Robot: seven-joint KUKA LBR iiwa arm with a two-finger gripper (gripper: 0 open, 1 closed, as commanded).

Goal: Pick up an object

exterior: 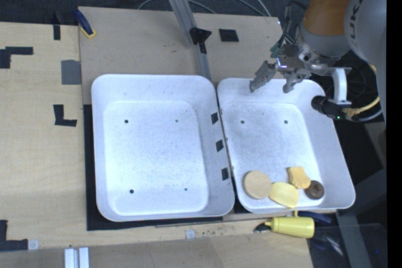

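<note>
Partial dark letters on grey arm (377,9) casing, cut off, unreadable

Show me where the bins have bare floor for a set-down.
The left bin: its whole floor, wall to wall. The right bin: far and middle floor, below the gripper. Crowded: its near edge, where round biscuit, yellow piece, tan block and brown ring cluster.

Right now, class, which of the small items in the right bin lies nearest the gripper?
The round tan disc, leftmost of the cluster. It lies closest to the gripper; the yellow piece and dark brown piece sit farther off.
</note>
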